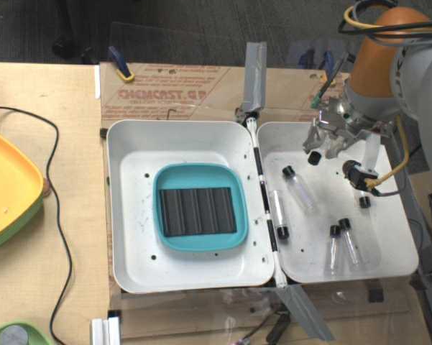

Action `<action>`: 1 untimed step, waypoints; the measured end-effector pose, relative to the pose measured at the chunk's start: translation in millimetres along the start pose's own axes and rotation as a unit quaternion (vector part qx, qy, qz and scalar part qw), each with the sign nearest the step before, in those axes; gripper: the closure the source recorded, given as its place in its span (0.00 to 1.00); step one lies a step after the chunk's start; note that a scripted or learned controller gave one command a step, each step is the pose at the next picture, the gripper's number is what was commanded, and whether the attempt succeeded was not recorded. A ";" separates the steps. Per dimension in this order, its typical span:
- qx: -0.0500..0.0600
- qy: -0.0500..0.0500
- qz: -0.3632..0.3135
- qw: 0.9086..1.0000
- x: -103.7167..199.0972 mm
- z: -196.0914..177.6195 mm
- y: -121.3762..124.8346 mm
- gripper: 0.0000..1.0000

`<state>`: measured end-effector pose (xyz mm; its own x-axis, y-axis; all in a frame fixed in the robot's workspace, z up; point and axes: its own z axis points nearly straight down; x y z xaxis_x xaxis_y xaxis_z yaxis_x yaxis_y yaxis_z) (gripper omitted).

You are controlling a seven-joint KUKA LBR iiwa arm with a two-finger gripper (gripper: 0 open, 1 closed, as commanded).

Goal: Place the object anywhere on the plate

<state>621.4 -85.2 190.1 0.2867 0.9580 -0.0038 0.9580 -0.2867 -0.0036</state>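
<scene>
Claw (329,144) is seen over the back part of the right bin (388,264), hung from the grey arm with the orange band (377,56) reaching in from the right. Whether it is wide or narrow cannot be told: the parts are cluttered and seen from above at a slant. A small black-capped piece (314,157) sits right at the claw's lower edge; whether it is gripped or just lying under it cannot be judged.

The objects are clear vials with black caps, loose on the right bin floor: one vial (296,185) near the middle, one (278,214) lying against the left wall, a pair (343,243) toward the front. Loose scatter suggests they were dumped there as a pick supply.

The target is the teal plate (164,185) with a dark ribbed insert, centred in the left bin (122,264), well apart from the claw. Central placement likely gives margin for a sloppy drop.

Nothing is seen on the plate yet; transfer judged not started or at pick stage.

A yellow dish (7,185) and black cable (57,214) lie on the surface (43,85) at left, unrelated.
</scene>
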 end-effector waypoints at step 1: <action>0.000 0.000 0.000 1.000 -0.1 -0.1 0.1 0.00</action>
